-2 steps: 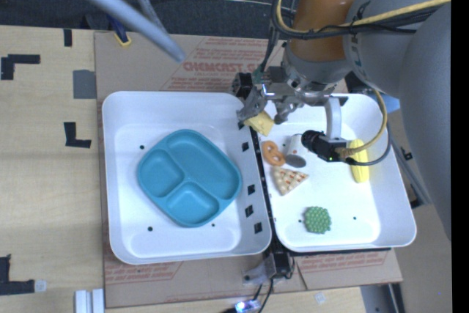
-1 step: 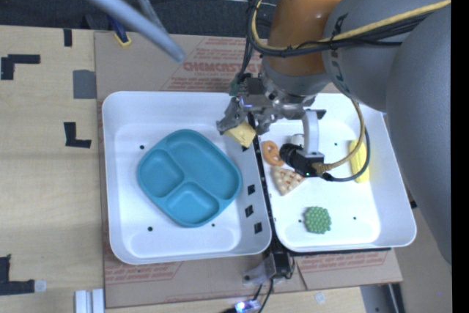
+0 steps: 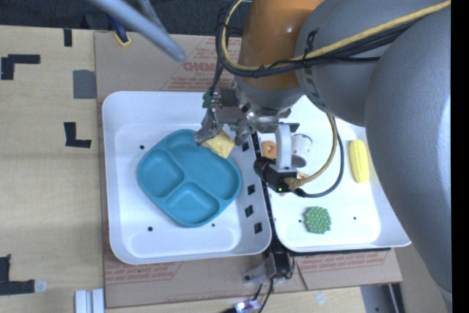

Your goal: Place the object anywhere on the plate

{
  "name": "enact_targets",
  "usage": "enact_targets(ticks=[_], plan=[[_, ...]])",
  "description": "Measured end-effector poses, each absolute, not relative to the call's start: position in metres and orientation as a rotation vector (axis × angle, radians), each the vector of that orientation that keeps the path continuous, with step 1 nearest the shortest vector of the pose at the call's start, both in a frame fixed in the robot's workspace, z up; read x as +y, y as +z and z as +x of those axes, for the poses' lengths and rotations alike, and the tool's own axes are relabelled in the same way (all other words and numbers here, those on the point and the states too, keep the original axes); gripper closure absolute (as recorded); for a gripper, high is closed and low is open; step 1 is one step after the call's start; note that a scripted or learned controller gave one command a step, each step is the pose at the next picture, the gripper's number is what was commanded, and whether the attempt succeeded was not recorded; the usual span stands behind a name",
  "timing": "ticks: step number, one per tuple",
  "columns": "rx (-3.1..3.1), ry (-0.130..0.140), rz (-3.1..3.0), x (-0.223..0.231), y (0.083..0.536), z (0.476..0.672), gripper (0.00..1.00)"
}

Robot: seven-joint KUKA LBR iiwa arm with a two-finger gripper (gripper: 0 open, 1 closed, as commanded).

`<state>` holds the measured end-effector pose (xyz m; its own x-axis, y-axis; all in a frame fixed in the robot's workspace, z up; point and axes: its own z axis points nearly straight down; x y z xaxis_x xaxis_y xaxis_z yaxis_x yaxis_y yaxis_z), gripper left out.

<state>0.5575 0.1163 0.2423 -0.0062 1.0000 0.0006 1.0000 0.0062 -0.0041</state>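
the arm (image 3: 352,48) is reaching in over the two white bins, and its gripper (image 3: 218,127) is hanging just above the upper right edge of the blue plate (image 3: 189,183). the plate is lying in the left bin (image 3: 121,179), a shallow tray with three compartments, tilted a little in the view.

a pale yellow block (image 3: 219,146) is sitting right under the gripper, and the dark fingers (image 3: 208,127) are coming down on either side of its top, so the fingers are pinching the block between them. the block is hanging at the plate's upper right rim, partly over the plate's edge and partly over the bare bin floor beside it; whether its bottom is touching the plate is not something the view is settling.

to the right of the plate, across the wall between the bins, the right bin (image 3: 366,227) is holding a yellow corn cob (image 3: 358,160) far from the plate and a green round thing (image 3: 317,219) lower down. a small orange and white piece (image 3: 269,150) is showing just right of the block, by the gripper's body.
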Motion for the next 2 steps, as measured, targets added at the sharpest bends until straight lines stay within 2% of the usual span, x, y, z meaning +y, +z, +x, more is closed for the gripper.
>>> enact_targets(ticks=[1, 2], plan=[[-2.224, 0.008, -2.213, 0.1494, 0.2132, 0.5325, 1.0], [-2.223, 0.004, -2.218, 0.1476, 0.2148, 0.5339, 0.0]])
